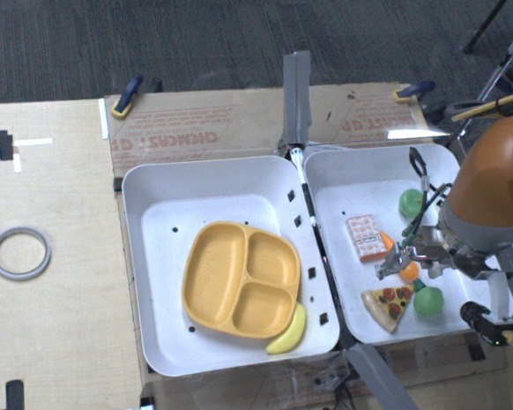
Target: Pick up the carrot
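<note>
The carrot is an orange piece in the right bin, between a pink box and a pizza slice. A further bit of orange pokes out beside the box. My gripper hangs directly over the carrot and hides most of it. The grey arm with its orange band reaches in from the right. I cannot make out whether the carrot is gripped.
Two green balls lie in the right bin near the gripper. The left bin holds a yellow divided plate and a banana. A tape roll rests on the bench at far left.
</note>
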Robot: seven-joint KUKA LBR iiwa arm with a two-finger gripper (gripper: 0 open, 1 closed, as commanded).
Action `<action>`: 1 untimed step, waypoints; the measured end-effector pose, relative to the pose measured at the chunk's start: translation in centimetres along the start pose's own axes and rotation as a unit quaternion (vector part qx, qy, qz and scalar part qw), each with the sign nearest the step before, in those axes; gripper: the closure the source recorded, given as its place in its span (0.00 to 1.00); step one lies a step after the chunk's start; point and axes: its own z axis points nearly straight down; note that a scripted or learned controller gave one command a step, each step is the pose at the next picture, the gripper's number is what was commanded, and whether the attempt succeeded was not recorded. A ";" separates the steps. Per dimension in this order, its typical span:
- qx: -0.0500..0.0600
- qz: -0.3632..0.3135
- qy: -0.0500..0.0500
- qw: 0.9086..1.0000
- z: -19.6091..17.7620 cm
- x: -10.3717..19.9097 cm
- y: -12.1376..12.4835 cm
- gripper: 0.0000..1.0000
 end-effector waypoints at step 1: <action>0.000 0.048 0.000 0.999 5.0 -4.9 2.3 0.00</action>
